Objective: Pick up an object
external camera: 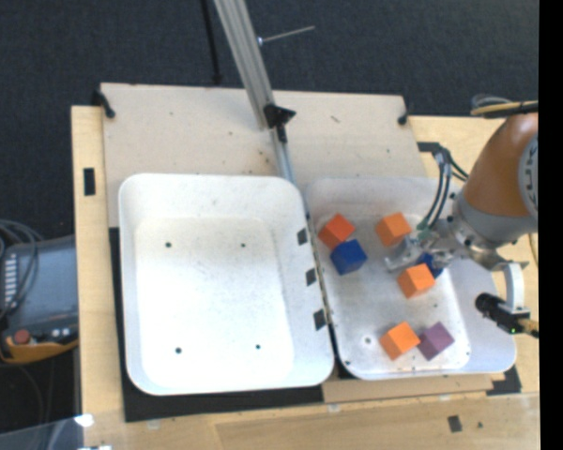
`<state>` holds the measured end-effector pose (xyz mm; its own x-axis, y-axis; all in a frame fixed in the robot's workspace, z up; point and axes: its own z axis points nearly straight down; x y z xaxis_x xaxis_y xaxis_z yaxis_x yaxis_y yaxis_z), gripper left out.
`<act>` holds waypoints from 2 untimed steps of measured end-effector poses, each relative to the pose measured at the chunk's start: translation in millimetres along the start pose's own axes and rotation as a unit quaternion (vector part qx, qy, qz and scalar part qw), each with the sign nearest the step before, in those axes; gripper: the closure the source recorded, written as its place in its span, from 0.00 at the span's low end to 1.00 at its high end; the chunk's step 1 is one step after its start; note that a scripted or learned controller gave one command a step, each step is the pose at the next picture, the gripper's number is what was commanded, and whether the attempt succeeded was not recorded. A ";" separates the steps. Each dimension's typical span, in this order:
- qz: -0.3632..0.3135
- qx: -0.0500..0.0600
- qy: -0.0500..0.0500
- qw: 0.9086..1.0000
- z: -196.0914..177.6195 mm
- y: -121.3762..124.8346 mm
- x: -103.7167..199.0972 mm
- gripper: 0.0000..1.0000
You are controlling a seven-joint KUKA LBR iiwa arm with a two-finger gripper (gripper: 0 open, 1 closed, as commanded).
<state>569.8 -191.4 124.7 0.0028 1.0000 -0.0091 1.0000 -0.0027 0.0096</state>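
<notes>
While the hand (420, 257) sits low in the right bin (469, 345), can't tell if it grips the orange cube (416, 279) touching it; nearer: orange cube (400, 339) w/ purple cube (436, 339); farther: blue cube (349, 256), 2 more orange cubes (337, 230)

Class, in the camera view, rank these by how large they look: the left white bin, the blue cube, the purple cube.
1. Left white bin, by far the largest.
2. Blue cube and purple cube: these look alike in size, so I won't rank them.
</notes>
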 end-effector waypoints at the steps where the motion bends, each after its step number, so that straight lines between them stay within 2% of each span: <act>1: 0.002 -0.003 0.000 1.000 -14.5 2.2 -0.7 1.00; 2: -0.003 0.001 0.003 1.000 -74.3 8.6 5.3 1.00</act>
<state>577.7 -185.5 199.0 -0.0031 1.0000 -0.0024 1.0000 0.0032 0.0075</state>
